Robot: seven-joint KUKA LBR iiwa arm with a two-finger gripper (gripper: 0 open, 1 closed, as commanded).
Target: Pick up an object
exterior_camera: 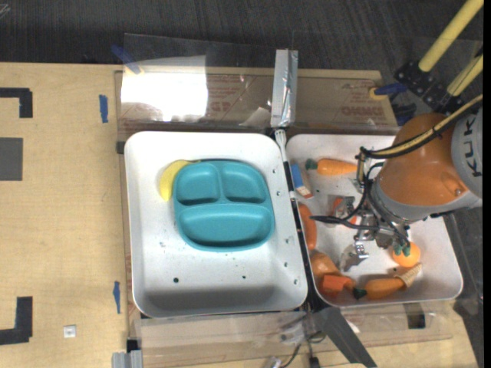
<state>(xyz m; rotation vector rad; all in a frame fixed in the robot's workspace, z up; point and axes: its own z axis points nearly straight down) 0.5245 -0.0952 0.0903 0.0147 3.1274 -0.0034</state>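
Arm's down in the right bin (453,271) now, gripper (354,255) low over the bin floor — looks like the reach/approach step, nothing lifted yet. Can't tell whether the jaws are apart or together; wrist and cables block the view. Likely target: orange carrot-like pieces (376,286) along the bin's near wall, just beside the gripper tip. More orange bits: one (335,167) at the far wall, one (308,225) by the left wall. Smooth, tapered, crowded — prob. slippery. Next move needs jaws centred over one piece, clear of neighbours. Left bin (146,205) carries a teal divided plate (222,205), w/ something yellow (169,179) under its edge.
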